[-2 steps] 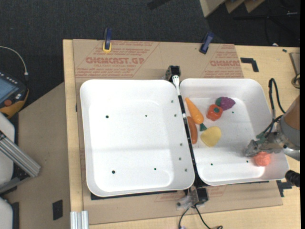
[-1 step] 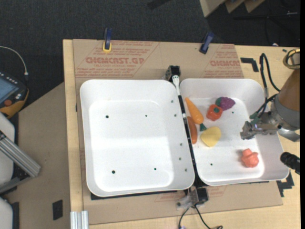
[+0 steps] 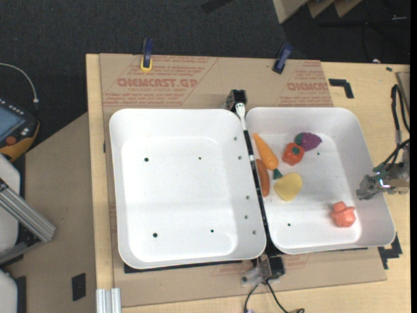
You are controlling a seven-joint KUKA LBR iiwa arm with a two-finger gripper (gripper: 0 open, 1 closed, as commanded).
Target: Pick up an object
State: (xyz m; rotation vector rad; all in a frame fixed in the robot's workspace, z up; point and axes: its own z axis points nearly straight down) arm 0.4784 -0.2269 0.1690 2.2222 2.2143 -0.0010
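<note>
My gripper: at the three o'clock rim of the right bin, small and metallic; whether my jaws are open or closed I cannot tell, and nothing shows between them.
Strawberry-like toy: red-orange, lumpy and rounded, lying in the right bin toward five o'clock, the object nearest me, at about seven o'clock from my gripper and apart from it.
Yellow toy: pale yellow, rounded, near the bin's middle, with a small dark green bit at its eleven o'clock.
Carrot: orange, tapered, slanted along the bin's nine o'clock wall.
Reddish-brown piece: long, just below the carrot, against the same wall.
Red toy: small, with a green top, just beside the purple toy, both toward the bin's twelve o'clock.
Left bin: white, with a few small dark dots on its floor.
In the way: open white floor lies between my gripper and the strawberry-like toy.
Surroundings: two blue clamps on the cardboard-covered bench.
</note>
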